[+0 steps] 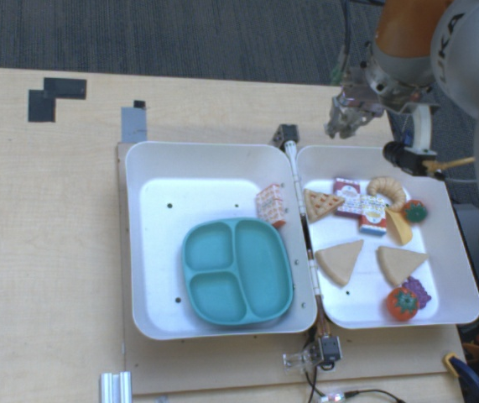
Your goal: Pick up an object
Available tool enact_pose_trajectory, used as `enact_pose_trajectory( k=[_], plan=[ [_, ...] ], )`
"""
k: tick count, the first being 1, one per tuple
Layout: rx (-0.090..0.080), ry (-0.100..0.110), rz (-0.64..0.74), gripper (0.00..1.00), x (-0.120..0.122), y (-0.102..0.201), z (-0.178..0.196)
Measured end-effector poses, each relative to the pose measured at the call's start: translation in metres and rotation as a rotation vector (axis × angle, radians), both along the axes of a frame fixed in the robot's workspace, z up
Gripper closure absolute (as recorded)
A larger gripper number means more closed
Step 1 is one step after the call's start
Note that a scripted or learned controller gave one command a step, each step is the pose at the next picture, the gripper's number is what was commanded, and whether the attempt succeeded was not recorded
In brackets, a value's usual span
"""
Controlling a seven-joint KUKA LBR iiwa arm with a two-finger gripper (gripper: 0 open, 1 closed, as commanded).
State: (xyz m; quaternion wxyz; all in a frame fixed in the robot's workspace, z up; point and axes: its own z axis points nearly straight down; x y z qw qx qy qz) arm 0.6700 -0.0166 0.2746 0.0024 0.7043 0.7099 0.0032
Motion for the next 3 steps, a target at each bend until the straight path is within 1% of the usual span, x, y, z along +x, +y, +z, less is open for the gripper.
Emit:
enact_pose_trajectory(
  k=[1, 2, 3],
  plan=[
    [-0.001, 0.004, -0.001, 0.00, -0.001, -0.001, -0.002],
    [-0.002, 0.008, -0.005, 0.00, -0.014, -0.054, -0.091],
    [-0.002, -0.002, -0.002, 0.00, -0.025, -0.076, -0.174]
  ],
)
